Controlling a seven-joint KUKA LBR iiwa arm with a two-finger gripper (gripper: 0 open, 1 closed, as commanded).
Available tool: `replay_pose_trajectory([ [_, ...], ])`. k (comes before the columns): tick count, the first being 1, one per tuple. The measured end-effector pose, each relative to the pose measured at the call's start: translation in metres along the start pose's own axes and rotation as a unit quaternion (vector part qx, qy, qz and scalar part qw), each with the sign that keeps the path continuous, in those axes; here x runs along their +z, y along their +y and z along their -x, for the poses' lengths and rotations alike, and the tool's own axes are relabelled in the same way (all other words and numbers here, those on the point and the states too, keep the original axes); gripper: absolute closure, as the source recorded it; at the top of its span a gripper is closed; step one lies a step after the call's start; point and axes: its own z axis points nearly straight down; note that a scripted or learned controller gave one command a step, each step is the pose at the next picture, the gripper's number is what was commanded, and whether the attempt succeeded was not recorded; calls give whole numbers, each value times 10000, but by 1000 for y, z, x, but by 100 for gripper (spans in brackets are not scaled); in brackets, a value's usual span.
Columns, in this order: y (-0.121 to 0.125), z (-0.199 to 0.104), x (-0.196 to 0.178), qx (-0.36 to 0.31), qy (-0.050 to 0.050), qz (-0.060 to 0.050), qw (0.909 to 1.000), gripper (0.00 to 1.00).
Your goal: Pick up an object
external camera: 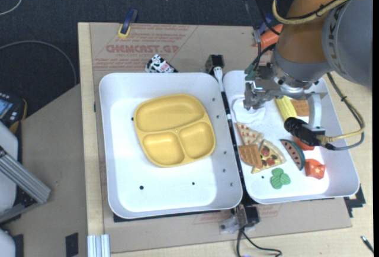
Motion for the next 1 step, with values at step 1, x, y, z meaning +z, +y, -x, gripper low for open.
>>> replay_pose_trajectory([
  [1, 0, 3, -2, -2, 2, 15, 10000, 100],
])
